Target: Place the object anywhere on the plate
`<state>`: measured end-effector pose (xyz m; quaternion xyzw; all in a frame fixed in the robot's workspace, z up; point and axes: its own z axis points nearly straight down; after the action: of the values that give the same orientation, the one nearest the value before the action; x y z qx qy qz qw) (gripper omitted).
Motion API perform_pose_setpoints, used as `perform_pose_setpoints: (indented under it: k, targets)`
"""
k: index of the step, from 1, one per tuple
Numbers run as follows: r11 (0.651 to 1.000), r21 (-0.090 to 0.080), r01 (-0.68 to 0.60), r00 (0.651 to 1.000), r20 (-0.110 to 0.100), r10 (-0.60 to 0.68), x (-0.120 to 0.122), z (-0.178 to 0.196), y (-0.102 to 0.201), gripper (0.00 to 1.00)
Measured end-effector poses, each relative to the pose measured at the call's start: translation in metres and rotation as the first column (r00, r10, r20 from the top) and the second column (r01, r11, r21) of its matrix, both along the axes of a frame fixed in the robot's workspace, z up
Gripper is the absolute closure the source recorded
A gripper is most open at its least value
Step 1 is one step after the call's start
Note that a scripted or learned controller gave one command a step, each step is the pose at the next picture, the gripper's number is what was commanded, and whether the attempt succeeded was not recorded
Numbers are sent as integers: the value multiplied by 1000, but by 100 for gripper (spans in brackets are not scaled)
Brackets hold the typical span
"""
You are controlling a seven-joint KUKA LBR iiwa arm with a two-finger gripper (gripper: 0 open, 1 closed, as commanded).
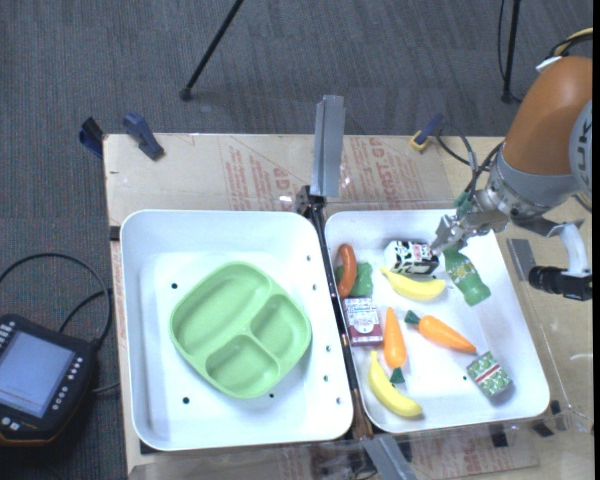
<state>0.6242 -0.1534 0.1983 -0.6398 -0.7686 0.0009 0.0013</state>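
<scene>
A light green divided plate [242, 329] lies in the left white bin [145, 268]. The right bin [525, 318] holds several toy foods. My gripper [450, 234] hangs low over the back of the right bin. It is between a black-and-white cow-patterned carton [411, 257] on its left and a green bottle [467, 278] just below it. I see nothing lifted off the bin floor.
Also in the right bin are a red sausage [346, 265], two bananas [415, 286] [393, 393], two carrots [394, 338] [443, 333], a red packet [363, 320] and a small green-red can [490, 375]. A grey post [329, 158] stands behind the bins.
</scene>
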Motion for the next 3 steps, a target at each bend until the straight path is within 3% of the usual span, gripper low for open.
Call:
perform_pose_setpoints:
  k: [1, 2, 3]
  targets:
    - [998, 0, -59, 998, 2, 59, 0, 35, 2, 100]
    - [1000, 1, -28, 1000, -4, 28, -53, -14, 110, 100]
    - [990, 0, -142, 990, -1, 142, -68, 39, 182, 100]
